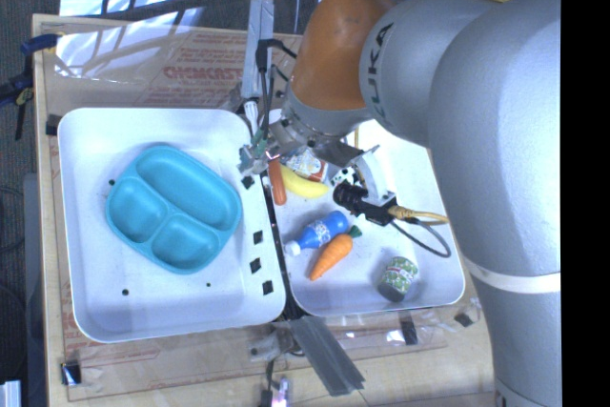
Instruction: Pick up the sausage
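- The sausage point(277, 183) was a thin, reddish-orange stick of toy food, lying almost straight up and down in the picture
- It lay in the right white bin point(434, 286), close to the bin's left wall and near its far end
- The top end of the sausage was tucked under the big grey arm's gripper point(270, 152), which sat right above it
- The arm hid the gripper's tips, so it could not be told whether the claw was loose or clenched, or if it gripped the sausage
- A yellow banana point(307, 187) lay just beside the sausage on its right, partly under the arm
- A blue bottle with a white cap point(317, 233) and an orange carrot with a green top point(332, 255) lay nearer the front
- A round green and grey ball-like thing point(397, 276) sat in the front right corner
- A black plug with a yellow cable point(367, 203) hung over the bin
- The left white bin point(86, 305) held a blue plastic plate with three parts point(172, 207)
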